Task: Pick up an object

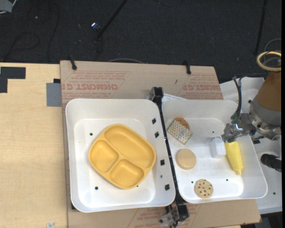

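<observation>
A pale wood bench top [23, 151] fills the left side, w/ dark squares near its far edge, and a brown cardboard sheet [133, 82] printed in red lies under two white bins. The left bin [80, 115] holds a yellow divided plate [122, 156], three compartments, sitting tilted diagonally in the bin floor. A black divider strip [162, 146] runs btwn the bins from far edge to near edge.

In the right bin [251, 194], going left to right: a small packet w/ orange top and checked wrapper [179, 130] near the divider; a round tan bun-like piece [185, 158] just below it; a chocolate-chip cookie [204, 188] near the front wall; a small clear-white item [217, 147], too blurred to identify; then a yellow bottle [234, 156] lying flat. The bottle's long axis runs roughly far-to-near, slightly slanted, its narrow tip pointing toward the front wall and a bit right, its broad end up under the gripper [232, 131].

The arm [268, 99] reaches in from the right, orange band above the grey wrist. The gripper sits right at the bottle's far end, appearing to touch it; whether the fingers are spread or closed, and whether they grip the bottle, cannot be told. Beyond the bench, a dark floor [180, 23] w/ cables
</observation>
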`<state>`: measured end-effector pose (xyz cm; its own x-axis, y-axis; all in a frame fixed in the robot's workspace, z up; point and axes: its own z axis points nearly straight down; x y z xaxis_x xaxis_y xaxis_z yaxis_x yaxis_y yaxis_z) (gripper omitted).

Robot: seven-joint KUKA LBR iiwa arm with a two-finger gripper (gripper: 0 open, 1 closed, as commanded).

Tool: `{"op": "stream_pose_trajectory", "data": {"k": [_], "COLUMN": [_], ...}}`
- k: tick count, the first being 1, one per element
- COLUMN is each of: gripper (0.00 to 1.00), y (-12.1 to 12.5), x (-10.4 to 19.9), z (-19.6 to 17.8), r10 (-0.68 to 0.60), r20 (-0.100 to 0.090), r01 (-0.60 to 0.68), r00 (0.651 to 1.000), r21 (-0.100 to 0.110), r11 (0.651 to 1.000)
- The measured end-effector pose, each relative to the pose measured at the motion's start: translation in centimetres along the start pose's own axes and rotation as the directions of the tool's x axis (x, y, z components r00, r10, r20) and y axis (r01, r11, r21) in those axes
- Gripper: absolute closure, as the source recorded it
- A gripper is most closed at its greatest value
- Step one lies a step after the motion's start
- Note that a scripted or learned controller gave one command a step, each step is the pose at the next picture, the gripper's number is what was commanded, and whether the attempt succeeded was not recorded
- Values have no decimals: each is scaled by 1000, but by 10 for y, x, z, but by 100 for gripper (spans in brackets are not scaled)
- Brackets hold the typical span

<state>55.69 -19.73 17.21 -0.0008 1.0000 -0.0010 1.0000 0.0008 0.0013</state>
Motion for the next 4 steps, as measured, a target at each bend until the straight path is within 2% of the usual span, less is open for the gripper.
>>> {"op": "stream_pose_trajectory", "data": {"k": [1,2,4], "gripper": [100,100,100], "y": [-3,-2,28], "x": [-6,-7,112], "z": [-62,-86,-83], "r10": [-1,-1,-5], "r20": [1,0,-3], "r01": [1,1,5], "r00": [1000,1000,1000], "r21": [-2,0,4], "r11": [1000,1000,1000]}}
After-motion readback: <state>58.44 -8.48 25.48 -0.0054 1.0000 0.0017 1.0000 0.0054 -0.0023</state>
